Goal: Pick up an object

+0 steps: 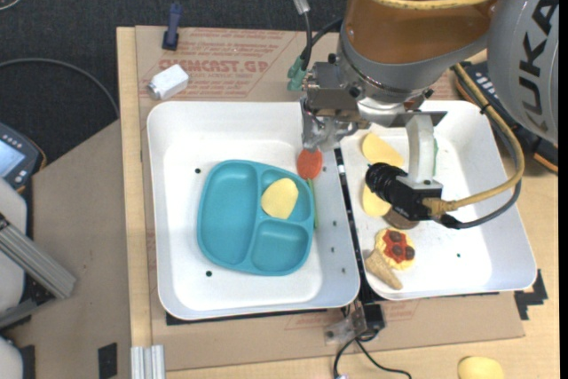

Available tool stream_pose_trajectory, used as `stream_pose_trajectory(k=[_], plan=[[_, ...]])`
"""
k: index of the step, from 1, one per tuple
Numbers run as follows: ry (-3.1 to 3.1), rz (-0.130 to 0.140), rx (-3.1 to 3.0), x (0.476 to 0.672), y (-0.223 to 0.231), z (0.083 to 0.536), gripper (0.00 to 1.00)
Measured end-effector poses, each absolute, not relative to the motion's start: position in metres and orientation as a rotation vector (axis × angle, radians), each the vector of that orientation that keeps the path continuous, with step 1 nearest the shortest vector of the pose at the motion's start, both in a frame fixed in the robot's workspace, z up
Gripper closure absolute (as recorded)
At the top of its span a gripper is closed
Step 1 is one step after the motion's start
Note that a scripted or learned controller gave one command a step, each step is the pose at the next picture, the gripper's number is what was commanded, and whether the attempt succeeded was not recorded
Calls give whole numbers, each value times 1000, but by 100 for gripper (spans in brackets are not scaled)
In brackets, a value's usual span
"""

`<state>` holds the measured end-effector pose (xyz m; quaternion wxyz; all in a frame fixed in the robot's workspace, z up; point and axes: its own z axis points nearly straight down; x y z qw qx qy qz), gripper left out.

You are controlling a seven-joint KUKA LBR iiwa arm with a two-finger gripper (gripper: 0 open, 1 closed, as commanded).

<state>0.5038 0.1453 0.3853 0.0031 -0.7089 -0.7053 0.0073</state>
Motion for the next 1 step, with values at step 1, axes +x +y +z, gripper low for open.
stream_pose_trajectory(k=[1], plan=[[-2222,-6,-2223,504,148,405,100]])
